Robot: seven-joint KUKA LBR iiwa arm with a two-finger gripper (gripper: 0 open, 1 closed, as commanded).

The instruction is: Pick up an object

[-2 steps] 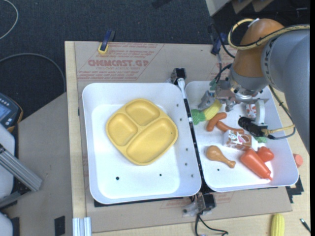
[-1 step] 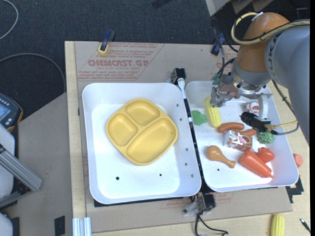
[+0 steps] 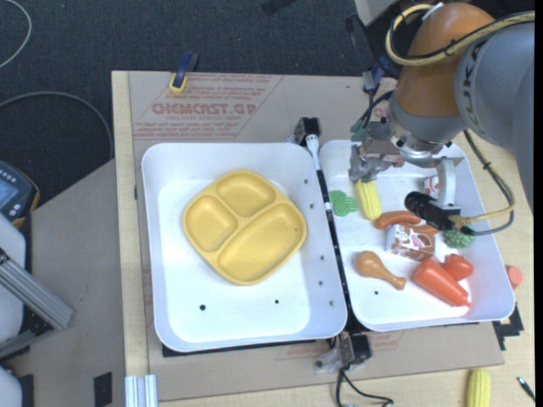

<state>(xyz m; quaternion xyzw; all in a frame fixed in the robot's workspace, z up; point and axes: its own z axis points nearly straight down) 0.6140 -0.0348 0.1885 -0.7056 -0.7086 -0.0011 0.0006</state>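
Corn cob [image 3: 369, 200] lies upright in the upper left part of the right bin [image 3: 492, 305], just beside a green leafy toy [image 3: 343, 203], with the hand [image 3: 373, 161] directly above its top end; whether the hand is open or closed on anything cannot be told from this angle. Lower right of the cob sit a sausage [image 3: 397, 220], a small packet [image 3: 412, 242], a drumstick [image 3: 378, 269], a carrot [image 3: 439, 282] and a tomato [image 3: 458, 266]. At frame centre-left, the left bin [image 3: 170, 312] holds a yellow divided plate [image 3: 244, 225].
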